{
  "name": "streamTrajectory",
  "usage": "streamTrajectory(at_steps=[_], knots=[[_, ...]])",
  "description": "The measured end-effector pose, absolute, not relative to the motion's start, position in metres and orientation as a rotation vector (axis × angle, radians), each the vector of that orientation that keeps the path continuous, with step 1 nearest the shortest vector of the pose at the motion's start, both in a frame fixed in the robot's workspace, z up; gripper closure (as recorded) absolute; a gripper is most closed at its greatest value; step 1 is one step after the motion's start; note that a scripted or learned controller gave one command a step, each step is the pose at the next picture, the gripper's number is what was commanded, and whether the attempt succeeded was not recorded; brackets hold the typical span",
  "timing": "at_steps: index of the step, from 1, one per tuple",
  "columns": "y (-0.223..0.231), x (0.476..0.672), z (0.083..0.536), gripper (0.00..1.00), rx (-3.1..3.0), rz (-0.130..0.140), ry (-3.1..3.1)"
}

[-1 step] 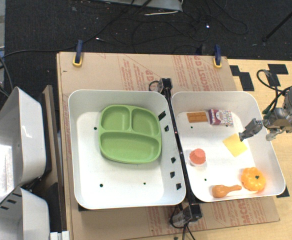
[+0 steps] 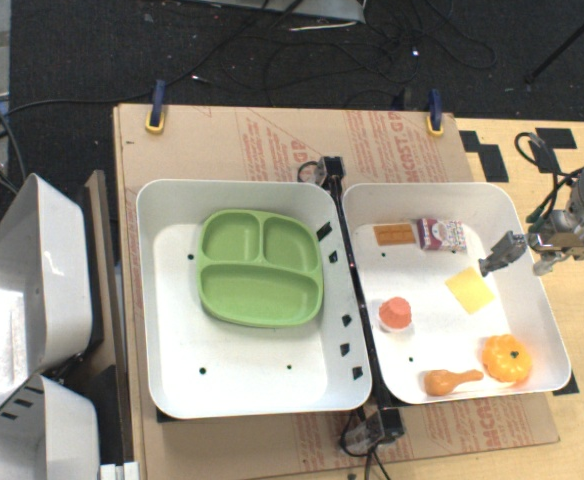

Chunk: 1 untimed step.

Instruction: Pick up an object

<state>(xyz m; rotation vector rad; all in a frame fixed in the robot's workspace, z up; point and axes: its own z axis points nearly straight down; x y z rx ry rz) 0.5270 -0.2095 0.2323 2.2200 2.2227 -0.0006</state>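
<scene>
Grey metal marks the gripper [image 2: 502, 253], which hangs at the right rim of the right bin [image 2: 442, 200], just above and to the right of the yellow block [image 2: 469, 290]; nothing sits between its fingers, and how far apart they stand cannot be told from this slant. That block, lying flat and turned cornerwise, is the nearest thing to it and looks like the likeliest pick. Left of it, toward the bin's middle, sits a red cup [image 2: 396, 313]. Along the far wall lie an orange packet [image 2: 394, 234] and a dark red box [image 2: 440, 234], close together. At the near right corner rest an orange pumpkin [image 2: 506, 359] and, just left of it, a small gourd [image 2: 451, 379]. To do the step well, I would centre over the block, turn the wrist so the fingers meet two opposite flat sides and not its corners, and come straight down, since a thin flat piece slips easily. The left bin [image 2: 172, 368] holds a green tray [image 2: 260, 268], well apart from all this.
</scene>
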Motion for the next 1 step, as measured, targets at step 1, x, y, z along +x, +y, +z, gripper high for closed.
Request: streamTrajectory(at_steps=[1], knots=[[-0.2053,0.5273,0.1886,0.0,2.225,-0.003,2.224]])
